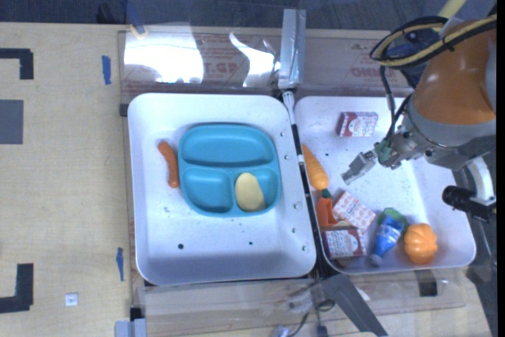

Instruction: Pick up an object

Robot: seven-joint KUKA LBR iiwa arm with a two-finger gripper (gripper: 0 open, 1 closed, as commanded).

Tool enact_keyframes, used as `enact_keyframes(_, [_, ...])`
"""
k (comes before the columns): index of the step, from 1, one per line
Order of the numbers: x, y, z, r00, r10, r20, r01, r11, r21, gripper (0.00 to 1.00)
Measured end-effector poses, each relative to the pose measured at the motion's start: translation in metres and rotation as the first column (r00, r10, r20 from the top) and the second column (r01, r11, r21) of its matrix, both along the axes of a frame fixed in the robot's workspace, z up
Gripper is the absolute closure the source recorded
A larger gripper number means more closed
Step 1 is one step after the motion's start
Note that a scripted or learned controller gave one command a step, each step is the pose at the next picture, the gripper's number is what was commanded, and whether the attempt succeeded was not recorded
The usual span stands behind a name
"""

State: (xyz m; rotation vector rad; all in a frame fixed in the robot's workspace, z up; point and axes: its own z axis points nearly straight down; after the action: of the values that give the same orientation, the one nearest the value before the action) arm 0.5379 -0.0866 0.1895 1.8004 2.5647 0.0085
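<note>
My gripper (352, 170) hangs low over the middle of the right bin (442, 193), pointing down and to the left, with nothing visibly in it. Just left of it an orange carrot (316, 170) lies along the bin's left wall. Below it rests a red and white packet (353, 210), with a second packet (343, 242) nearer the front. A blue bottle with a green cap (386, 234) and an orange fruit (420, 242) sit at the front right. Another small red and white box (357, 124) lies at the back of the bin.
The left bin (150, 233) holds a blue divided tray (225, 154) with a yellow oval piece (250, 191) in its front right compartment. An orange sausage-shaped piece (169, 163) lies left of the tray. A metal clamp (291, 47) stands behind the bins.
</note>
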Motion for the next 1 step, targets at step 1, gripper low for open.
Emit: enact_keyframes(1, [-0.0429,-0.0283,-0.0790,0.994,-0.106,-0.014,0.106,0.994,0.000,0.00])
